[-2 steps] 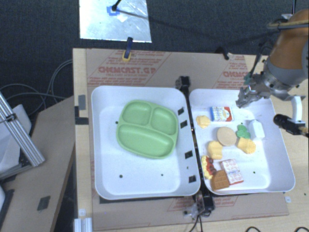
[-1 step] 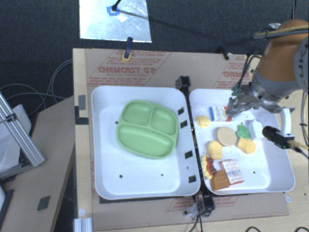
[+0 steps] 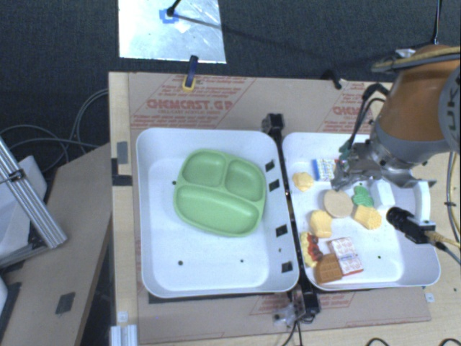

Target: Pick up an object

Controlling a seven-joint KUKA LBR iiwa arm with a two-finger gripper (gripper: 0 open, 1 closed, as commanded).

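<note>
Step in hand: approach for pickup.
End effector [image 3: 351, 177], grip state indeterminate, hovers beside the round tan disc [image 3: 336, 203]; you descend next.

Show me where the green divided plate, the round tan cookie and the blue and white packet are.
green divided plate [image 3: 216, 207], camera view, on its large front compartment.
round tan cookie [image 3: 336, 204], camera view, on the middle of its top face.
blue and white packet [image 3: 325, 169], camera view, on its printed face.

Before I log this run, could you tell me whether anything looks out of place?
Nothing stands out: the green divided plastic plate lies flat in the left white bin, and the toy foods lie inside the right white bin.
</note>
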